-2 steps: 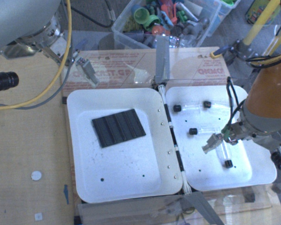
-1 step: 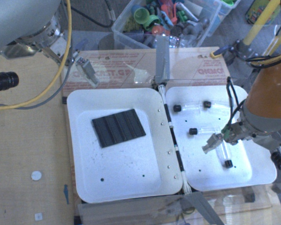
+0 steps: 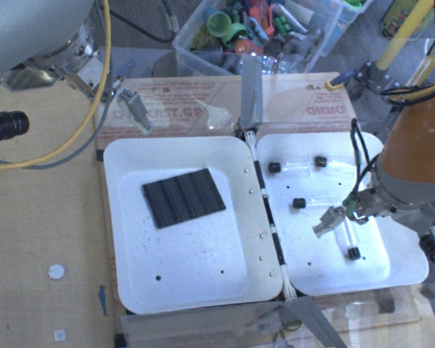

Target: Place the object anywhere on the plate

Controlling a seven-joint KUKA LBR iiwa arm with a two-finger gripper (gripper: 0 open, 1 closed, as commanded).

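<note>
A black ribbed rectangular plate [image 3: 184, 197] lies flat in the left bin [image 3: 136, 283], toward its upper left. The right bin [image 3: 404, 269] holds several clear tubes with black caps: one [image 3: 297, 164] along the top, one [image 3: 306, 202] in the middle, and one [image 3: 348, 241] lying lower right with its cap toward the front. My gripper [image 3: 329, 222] hangs low over the right bin, just left of the lower-right tube and close to its upper end. I see nothing clearly held in it.
The arm's orange band and grey wrist [image 3: 413, 159] cover the right bin's right side. A grey divider [image 3: 267, 225] separates the bins. A clear tub of toys [image 3: 268, 21] sits behind, and yellow cable [image 3: 91, 118] runs at the upper left.
</note>
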